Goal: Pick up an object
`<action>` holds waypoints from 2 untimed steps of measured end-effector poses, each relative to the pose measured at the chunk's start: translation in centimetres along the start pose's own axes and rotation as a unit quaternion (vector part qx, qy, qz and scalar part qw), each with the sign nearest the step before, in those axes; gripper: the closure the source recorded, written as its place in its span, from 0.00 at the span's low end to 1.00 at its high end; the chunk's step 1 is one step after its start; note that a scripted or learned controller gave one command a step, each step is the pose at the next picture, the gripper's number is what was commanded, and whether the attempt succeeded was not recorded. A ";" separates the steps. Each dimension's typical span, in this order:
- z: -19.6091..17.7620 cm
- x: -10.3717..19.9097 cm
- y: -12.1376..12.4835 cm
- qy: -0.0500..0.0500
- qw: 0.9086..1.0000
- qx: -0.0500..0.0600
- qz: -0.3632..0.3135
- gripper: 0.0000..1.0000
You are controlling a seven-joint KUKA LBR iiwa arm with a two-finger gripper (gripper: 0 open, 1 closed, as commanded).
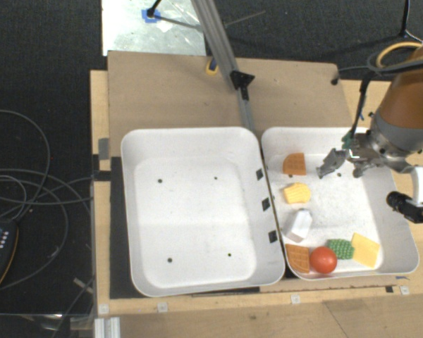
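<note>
The right bin (395,217) holds several small items: an orange-brown piece (294,164) at its back left, a yellow piece (297,193) below it, a white block (299,224), an orange waffle-like piece (297,257), a red ball (324,260), a green ridged piece (340,248) and a yellow wedge (365,249). My gripper (330,165) hangs over the back of this bin, just right of the orange-brown piece, with nothing seen between its fingers.
The left bin (137,189) sits beside the right one. A grey pole (218,34) slants down to the bins' shared back corner. Cables lie on the dark floor at left. The arm's orange band (409,101) is at right.
</note>
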State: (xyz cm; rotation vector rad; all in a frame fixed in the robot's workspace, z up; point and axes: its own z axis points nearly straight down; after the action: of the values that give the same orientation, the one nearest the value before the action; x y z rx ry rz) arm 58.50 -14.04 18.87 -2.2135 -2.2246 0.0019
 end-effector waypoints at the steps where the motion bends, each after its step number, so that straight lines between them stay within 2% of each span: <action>1: -0.2 0.0 0.1 0.000 1.000 -0.002 0.001 0.00; 2: 4.7 -0.3 1.1 -0.001 1.000 -0.001 0.001 0.00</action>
State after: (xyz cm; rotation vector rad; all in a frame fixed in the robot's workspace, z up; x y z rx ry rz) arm 59.57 -14.32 14.16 -2.2172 -2.2239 0.0020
